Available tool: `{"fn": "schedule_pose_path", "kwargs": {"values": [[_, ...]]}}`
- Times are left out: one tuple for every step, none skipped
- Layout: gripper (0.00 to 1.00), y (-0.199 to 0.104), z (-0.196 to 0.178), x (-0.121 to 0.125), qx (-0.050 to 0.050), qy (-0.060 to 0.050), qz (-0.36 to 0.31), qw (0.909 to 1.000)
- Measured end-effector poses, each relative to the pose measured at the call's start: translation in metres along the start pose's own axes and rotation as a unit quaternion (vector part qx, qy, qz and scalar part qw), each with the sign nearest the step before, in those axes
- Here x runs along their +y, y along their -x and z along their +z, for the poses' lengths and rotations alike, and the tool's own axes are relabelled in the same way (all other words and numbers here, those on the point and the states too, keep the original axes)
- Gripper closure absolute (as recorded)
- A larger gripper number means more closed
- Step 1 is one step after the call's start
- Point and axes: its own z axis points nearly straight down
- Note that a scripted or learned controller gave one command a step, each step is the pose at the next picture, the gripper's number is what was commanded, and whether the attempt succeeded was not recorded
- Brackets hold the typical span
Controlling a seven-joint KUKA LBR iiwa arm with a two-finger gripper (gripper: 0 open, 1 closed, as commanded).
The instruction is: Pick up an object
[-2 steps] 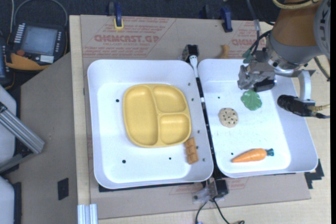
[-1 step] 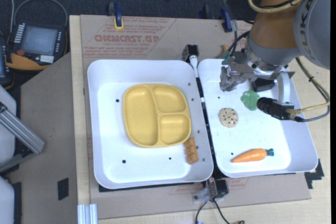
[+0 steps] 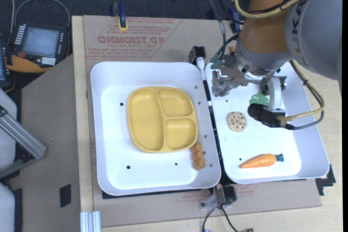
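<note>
Camera view: arm reached in from right, gripper (image 3: 224,83) low over the top-left corner of the right bin (image 3: 310,160); couldn't tell its state, nothing visibly held. Nearest candidate was the cookie (image 3: 236,121), flat on the bin floor just below the gripper and slightly right, round, so no long axis to match. Carrot (image 3: 261,161) lay further toward the bin's near edge, long axis running left-right, green tip to the right. A green item (image 3: 259,99) sat partly hidden behind the arm's hardware. Left bin (image 3: 103,117) held a yellow divided plate (image 3: 162,118) and a small brown snack (image 3: 198,156) by its lower-right corner.
</note>
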Motion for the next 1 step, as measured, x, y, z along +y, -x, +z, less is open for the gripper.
{"fn": "schedule_pose_path", "kwargs": {"values": [[1.0,-0.0459,-0.0048,-0.0193,0.0,-0.001,0.0,1.0]]}}
